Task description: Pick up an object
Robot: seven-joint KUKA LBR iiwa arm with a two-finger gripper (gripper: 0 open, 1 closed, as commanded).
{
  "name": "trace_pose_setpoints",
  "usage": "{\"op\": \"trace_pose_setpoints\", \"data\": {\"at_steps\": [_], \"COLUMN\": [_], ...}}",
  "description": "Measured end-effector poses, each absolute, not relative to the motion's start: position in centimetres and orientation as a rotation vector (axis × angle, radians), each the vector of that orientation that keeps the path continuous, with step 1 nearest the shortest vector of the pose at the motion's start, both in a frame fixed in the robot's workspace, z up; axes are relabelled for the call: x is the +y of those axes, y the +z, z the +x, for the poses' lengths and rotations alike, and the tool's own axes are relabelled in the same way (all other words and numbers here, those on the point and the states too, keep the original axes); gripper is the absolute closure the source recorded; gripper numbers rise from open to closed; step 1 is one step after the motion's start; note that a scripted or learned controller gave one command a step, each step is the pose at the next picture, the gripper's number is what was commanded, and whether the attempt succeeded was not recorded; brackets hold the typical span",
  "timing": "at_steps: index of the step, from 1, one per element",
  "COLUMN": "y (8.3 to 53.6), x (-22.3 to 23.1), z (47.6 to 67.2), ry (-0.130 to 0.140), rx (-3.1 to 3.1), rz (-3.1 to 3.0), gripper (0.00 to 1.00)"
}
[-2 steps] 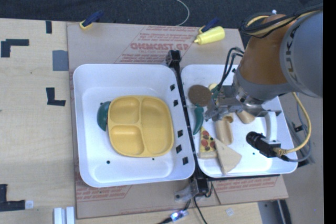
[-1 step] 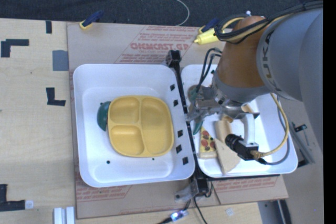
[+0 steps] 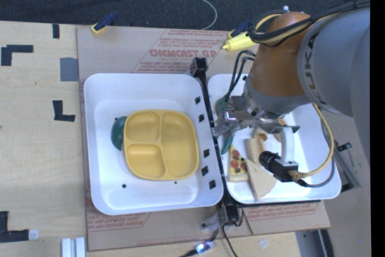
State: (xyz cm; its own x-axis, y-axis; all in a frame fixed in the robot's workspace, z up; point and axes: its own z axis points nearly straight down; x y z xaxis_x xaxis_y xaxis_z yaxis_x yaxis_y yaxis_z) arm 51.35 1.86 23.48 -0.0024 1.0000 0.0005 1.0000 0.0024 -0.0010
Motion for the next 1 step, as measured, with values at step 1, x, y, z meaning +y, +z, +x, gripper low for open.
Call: {"op": "trace_pose_setpoints", "data": {"at_steps": [1], "y": [21.44], "x": [1.17], "z": [51.56], "ry": [0.007], "rx": [-2.220], "rz": [-2.219], "gripper": [1.00]}}
